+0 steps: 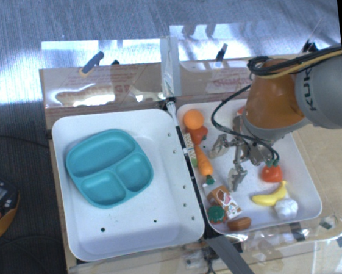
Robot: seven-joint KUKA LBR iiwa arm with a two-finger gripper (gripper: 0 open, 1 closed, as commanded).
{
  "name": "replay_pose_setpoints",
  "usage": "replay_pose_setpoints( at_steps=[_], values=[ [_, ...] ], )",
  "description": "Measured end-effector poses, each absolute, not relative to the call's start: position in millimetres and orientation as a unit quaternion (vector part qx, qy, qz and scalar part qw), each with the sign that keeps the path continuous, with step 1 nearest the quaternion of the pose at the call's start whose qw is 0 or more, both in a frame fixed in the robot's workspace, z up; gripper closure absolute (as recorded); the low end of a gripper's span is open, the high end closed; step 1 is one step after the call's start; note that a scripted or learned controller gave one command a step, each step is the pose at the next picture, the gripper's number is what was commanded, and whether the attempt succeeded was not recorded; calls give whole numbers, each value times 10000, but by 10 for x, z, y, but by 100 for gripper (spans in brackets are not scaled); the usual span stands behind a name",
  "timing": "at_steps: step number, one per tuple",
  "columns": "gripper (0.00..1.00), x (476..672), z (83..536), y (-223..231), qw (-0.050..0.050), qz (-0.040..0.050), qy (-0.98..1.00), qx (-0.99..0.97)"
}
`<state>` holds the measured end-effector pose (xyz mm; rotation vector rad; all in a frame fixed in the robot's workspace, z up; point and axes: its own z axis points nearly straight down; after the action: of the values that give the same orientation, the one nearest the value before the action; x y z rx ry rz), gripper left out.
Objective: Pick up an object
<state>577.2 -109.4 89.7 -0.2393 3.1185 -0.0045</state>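
L bin point(84, 235) w/ teal tray point(109, 167); R bin point(305, 179) w/ toy food, tool point(238, 170) spread wide, holding nothing.

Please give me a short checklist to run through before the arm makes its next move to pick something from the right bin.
1. Gripper over the right bin, which holds the toys: ok.
2. Nothing held yet: ok.
3. Jaws spread to take an object: ok.
4. Target under the gripper: not ok, bare bin floor there.
5. Nearest candidates, carrot and tomato, lying free: ok.
6. Cable looped off the wrist clear of the toys: cannot tell.
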Motion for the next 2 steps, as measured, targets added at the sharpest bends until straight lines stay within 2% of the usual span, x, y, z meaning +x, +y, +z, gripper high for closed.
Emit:
replay_pose_setpoints(
  at_steps=[1,2],
  values=[
    [0,5511,904,-996,97,-17,9976,-689],
    [0,5026,907,-1022,112,-11,9997,239]
  ],
)
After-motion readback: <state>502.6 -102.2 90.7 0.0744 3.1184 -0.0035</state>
